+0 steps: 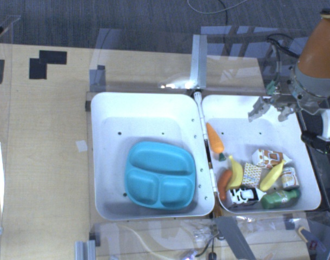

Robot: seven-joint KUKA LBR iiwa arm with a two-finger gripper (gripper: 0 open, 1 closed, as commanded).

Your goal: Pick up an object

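On the tabletop (40, 161), the left bin (108, 112) held a blue divided plate (159, 175), and the right bin (235, 129) kept its toy food, such as the carrot (214, 138) and banana (272, 175), heaped at its near end. The gripper (272, 111) hung over the bin's far end with fingers spread and nothing between them, so the pick appeared not yet begun.

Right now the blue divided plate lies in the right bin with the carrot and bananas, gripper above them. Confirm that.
Not quite. The camera view shows the blue divided plate alone in the left bin. The carrot and bananas lie in the right bin, with the gripper above them.
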